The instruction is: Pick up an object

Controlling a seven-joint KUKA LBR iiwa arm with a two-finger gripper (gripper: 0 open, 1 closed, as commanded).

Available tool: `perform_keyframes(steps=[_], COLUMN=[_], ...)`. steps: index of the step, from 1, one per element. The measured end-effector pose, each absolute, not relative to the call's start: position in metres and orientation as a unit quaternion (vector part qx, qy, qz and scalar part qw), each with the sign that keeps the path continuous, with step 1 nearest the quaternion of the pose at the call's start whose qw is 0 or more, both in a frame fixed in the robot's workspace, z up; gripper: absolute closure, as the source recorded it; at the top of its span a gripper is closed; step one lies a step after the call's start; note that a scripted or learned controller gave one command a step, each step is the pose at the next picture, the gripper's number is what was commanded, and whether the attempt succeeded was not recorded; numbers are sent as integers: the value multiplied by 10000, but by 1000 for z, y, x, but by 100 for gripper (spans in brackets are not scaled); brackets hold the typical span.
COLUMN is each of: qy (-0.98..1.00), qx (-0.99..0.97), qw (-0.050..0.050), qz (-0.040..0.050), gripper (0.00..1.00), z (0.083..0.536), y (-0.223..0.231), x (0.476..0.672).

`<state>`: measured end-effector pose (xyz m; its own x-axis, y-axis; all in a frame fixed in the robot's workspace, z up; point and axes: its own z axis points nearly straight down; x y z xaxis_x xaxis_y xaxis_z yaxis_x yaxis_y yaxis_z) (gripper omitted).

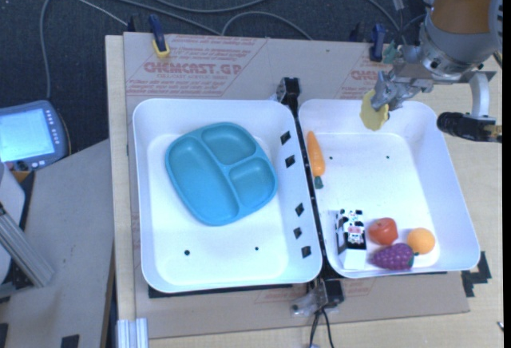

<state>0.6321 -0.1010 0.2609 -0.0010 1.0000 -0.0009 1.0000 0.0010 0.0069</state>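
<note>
At twelve o'clock over the right bin (447, 179), the gripper (382, 103) fingers pinch a small yellow object (374, 115), seemingly light and soft, by its top.

Two bins side by side on the desk (200, 51). In the left bin (152, 259), a divided plate (221, 172), toward the far side. In the right bin (447, 179): carrot (316, 154) along the left wall; near corner, toy cow (351, 229), then tomato (383, 231), orange (421, 240) rightmost, grapes (392, 257) just in front. Above the far rim, claw (382, 101) gripping a lemon (374, 114).
</note>
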Motion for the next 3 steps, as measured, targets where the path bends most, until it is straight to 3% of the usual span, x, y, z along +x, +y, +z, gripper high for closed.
perform_keyframes(steps=[1, 3], qy=[7092, 7091], qx=[7050, 7051], qw=[-21, -25], qz=[2, -10], gripper=[100, 100], z=[261, 240], y=[-47, 62], x=[616, 605])
